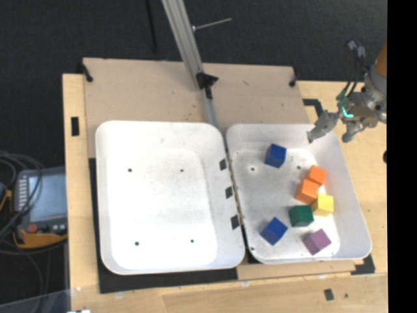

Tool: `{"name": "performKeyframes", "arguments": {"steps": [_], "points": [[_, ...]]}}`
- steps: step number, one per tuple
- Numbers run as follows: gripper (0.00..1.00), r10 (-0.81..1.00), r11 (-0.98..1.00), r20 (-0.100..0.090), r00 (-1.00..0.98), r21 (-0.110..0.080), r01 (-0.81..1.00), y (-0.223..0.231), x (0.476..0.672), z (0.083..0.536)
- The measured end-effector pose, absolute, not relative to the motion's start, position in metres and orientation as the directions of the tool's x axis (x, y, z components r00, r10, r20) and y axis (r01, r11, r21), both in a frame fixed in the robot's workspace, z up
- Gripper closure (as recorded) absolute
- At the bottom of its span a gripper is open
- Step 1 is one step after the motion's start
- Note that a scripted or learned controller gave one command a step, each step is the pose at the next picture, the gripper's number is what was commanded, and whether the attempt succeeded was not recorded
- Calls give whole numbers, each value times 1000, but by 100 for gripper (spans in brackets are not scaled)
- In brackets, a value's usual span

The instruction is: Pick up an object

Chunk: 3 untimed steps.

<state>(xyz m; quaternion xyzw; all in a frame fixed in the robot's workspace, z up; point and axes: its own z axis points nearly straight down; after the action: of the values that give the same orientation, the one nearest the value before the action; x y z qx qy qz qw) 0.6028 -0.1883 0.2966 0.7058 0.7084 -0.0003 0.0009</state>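
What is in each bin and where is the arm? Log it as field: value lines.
right bin: two blue cubes, two orange cubes, yellow cube, green cube, purple cube
left bin: bare white floor
gripper: above right bin's far right corner, fingers apart, holding nothing

Dark carpeted floor [78,18] (speckled) surrounds a pale wooden bench [254,87].

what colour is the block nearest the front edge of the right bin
Purple, seen in the camera view.
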Motion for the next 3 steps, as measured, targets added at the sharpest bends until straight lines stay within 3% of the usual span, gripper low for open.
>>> {"name": "performKeyframes", "arguments": {"steps": [2,3], "points": [[0,1000,-1,-1,1,-5,1000,-191,596,173],[0,1000,-1,-9,1,9,1000,-205,596,125]]}}
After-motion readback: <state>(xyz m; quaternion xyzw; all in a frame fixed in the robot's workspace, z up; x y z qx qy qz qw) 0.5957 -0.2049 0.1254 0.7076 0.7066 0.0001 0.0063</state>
